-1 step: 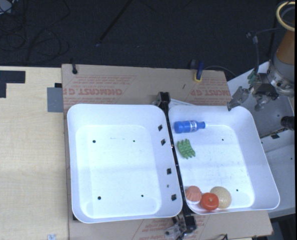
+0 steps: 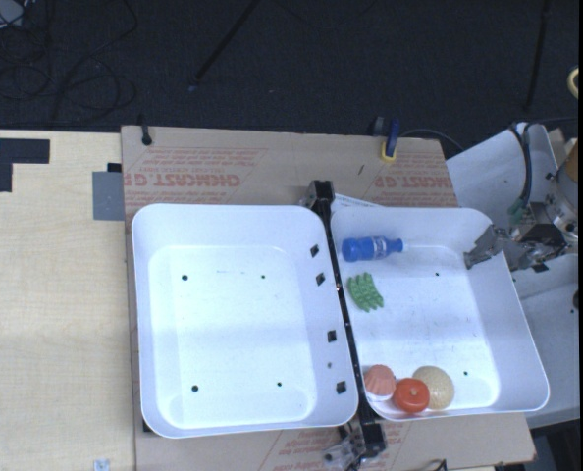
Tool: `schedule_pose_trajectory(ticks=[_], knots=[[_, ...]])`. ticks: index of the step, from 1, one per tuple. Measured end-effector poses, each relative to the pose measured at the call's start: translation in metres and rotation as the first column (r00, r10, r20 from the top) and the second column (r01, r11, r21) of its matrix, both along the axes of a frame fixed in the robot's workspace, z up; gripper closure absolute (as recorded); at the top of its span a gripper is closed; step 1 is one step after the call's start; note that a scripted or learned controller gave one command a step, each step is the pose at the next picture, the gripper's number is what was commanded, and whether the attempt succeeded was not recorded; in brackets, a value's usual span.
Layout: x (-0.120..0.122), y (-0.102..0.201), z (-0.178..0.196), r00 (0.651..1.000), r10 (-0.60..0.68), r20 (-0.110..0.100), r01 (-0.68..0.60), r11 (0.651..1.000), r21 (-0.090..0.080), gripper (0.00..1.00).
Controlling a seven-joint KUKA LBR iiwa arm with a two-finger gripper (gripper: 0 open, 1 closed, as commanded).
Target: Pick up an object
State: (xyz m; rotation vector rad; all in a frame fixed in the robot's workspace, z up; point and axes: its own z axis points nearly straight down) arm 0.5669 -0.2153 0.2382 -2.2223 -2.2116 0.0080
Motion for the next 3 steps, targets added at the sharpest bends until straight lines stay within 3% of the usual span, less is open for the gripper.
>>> schedule_pose_trajectory(ticks=[1, 2, 3], knots=[[-0.095, 0.001, 0.013, 1.0, 0.0, 0.001, 0.0, 1.0, 0.001, 0.0], [-0.076, 0.004, -0.148, 1.0, 0.006, -0.002, -0.006, 1.0, 0.004, 0.0], [-0.048, 0.001, -0.076, 1.0, 0.006, 0.012, -0.006, 1.0, -0.002, 0.0]])
